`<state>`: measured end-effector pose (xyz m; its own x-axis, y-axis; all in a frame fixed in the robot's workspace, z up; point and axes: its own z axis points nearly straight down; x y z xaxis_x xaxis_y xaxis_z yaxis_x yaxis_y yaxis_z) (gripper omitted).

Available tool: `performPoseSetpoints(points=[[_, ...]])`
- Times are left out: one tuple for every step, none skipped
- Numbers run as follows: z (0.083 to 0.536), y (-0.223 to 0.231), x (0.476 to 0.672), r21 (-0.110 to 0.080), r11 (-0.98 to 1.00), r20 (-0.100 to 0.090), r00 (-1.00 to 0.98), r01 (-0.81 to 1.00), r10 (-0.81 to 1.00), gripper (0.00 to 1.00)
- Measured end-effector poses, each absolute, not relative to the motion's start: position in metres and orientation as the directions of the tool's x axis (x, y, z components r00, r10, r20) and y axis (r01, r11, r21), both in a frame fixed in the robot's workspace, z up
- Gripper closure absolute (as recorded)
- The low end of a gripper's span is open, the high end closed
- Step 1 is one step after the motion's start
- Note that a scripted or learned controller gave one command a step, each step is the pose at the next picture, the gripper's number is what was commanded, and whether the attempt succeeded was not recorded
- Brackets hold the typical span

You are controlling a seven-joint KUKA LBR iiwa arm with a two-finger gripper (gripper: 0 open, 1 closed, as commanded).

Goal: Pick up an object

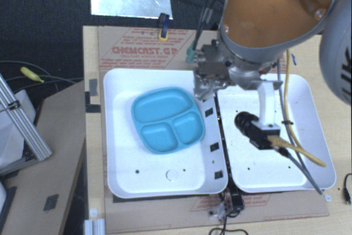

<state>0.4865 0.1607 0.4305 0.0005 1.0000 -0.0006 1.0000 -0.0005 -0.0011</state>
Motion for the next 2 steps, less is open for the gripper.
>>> performPoseSetpoints(points=[[0.401,0.098,0.487,0.000,-0.006,-0.001,0.006,1.000,1.000,1.00],[0.428,0.059,0.487,0.006,-0.003,0.000,0.003,1.000,1.000,1.00]])
